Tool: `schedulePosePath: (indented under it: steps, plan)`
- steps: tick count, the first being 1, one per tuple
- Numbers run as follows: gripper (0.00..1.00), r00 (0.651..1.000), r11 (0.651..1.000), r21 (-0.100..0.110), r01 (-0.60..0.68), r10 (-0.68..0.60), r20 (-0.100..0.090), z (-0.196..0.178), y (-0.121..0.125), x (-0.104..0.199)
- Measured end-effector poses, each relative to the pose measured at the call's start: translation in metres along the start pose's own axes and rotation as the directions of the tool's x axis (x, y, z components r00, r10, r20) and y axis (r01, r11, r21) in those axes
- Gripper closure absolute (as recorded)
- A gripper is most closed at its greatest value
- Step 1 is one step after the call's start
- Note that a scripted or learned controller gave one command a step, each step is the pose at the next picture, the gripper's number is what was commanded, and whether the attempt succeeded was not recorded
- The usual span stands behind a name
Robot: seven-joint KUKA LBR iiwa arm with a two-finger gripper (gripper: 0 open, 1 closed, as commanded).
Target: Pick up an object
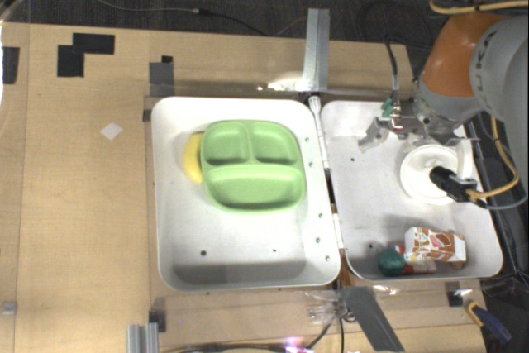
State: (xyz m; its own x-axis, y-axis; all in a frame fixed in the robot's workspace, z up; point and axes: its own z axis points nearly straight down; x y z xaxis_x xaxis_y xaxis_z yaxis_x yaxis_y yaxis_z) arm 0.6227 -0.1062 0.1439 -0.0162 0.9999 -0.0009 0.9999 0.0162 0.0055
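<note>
In the right-hand shallow white bin (364,202), the two-finger gripper (388,126) is hovering near the rear wall, its opening state indeterminable, while the small red-and-white carton (436,248) and green rounded object (391,262) are lying ungrasped against the front wall.

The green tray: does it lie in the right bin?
No, the green tray lies in the left bin, over something yellow.
</note>
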Motion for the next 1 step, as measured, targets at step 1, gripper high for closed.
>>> schedulePosePath:
  steps: [1]
  plan:
    - [0.00, 0.965, 0.965, -0.003, -0.263, 0.263, -0.001, 0.0550, -0.0896, -0.0033]
